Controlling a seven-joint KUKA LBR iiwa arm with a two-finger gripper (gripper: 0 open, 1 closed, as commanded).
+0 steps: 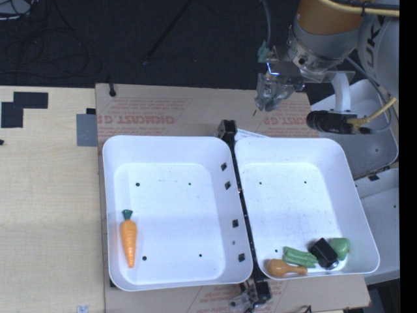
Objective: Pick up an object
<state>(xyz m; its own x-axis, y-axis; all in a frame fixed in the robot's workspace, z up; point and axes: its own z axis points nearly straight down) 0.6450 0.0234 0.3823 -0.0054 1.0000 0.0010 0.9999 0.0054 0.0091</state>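
2 shallow white bins sit side by side on a brown cardboard sheet (pixel 176 113) over a pale wooden bench (pixel 45 207), seen from above at a slant. The left bin (pixel 114 152) holds 1 toy carrot (pixel 128 238), orange with a small green top, lying lengthwise near the bin's lower left corner with its tip pointing toward the bottom of the view. The right bin (pixel 342 155) holds a small cluster in its lower right corner: an orange-brown pear-shaped toy (pixel 284 268) at the near wall, a green bean-like piece (pixel 300 257) just beside it, a black block (pixel 324 252) resting against that, and a rounder green item (pixel 341 246) touching the block on its right. The arm (pixel 332 18) reaches in from the upper right, grey with an orange band. Its gripper (pixel 267 100) hangs above the cardboard beyond the far edge of the right bin, well apart from every toy. It is small and blurred, so whether it is parted or closed cannot be told; nothing is seen between its tips.
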